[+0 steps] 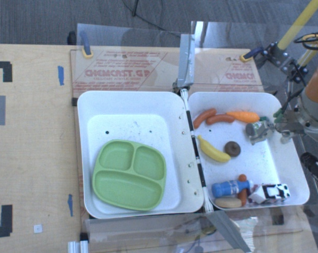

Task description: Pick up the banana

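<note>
The yellow banana (214, 151) lies on its own in the right bin (285, 157), near that bin's left wall. My gripper (257, 132) hovers over the right side of the same bin, to the right of the banana and slightly farther back, well apart from it. Nothing shows in the gripper's grasp.
Around the banana lie a brown round piece (232, 148), two sausages (210, 118) and a carrot (243, 116). A blue bottle (230, 187), a bread roll (228, 202) and a black-and-white toy (275, 192) crowd the front edge. The left bin (95, 109) bears a green divided plate (129, 174).
</note>
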Available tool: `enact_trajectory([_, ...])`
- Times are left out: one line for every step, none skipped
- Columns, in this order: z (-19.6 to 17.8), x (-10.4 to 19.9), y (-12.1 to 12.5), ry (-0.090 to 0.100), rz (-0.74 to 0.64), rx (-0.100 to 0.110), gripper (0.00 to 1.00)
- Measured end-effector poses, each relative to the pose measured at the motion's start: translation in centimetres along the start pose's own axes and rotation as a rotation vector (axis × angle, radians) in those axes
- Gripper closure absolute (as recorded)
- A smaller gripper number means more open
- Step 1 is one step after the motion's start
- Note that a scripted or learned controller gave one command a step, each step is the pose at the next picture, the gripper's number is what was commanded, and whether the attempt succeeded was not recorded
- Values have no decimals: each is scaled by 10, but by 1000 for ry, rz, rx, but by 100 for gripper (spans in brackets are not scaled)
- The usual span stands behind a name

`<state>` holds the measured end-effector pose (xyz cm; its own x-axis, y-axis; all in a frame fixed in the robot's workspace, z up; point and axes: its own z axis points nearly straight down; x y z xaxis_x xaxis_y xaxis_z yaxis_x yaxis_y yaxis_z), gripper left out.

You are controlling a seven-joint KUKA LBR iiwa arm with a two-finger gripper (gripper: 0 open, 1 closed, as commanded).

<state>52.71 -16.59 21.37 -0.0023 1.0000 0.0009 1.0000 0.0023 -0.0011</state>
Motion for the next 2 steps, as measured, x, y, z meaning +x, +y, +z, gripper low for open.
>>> enact_trajectory([103, 60, 18, -1, -267, -2, 0])
enact_trajectory([30, 67, -44, 0, -194, 1, 0])
